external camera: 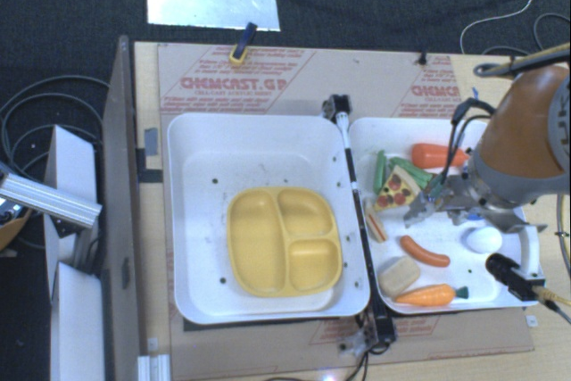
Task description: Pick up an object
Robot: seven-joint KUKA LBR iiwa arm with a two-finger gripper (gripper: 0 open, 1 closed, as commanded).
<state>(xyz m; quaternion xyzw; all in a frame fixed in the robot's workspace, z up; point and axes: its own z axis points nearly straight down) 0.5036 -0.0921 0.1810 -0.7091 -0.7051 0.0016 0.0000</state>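
Where the arm (526, 134) crosses the right bin (428, 303), part of the bin's far right side is hidden beneath it, and the arm itself is cut off at the picture's right edge. The jaws (426, 205) are seen as small dark parts at the end of the wrist, low over the bin's middle; whether they are open or closed cannot be told, and nothing can be made out between them. The arm is bent down from the right, its orange band uppermost. Just beside the jaws a pizza slice (397, 185) is found, with green pieces (406, 167) and an orange piece (437, 156) beyond it, the latter partly covered by a cable. A sausage (425, 251), an egg (483, 239), a carrot (428, 295) and a pale lump (398, 275) lie nearer the front. In the left bin (201, 156) a yellow tray (284, 240) is set.
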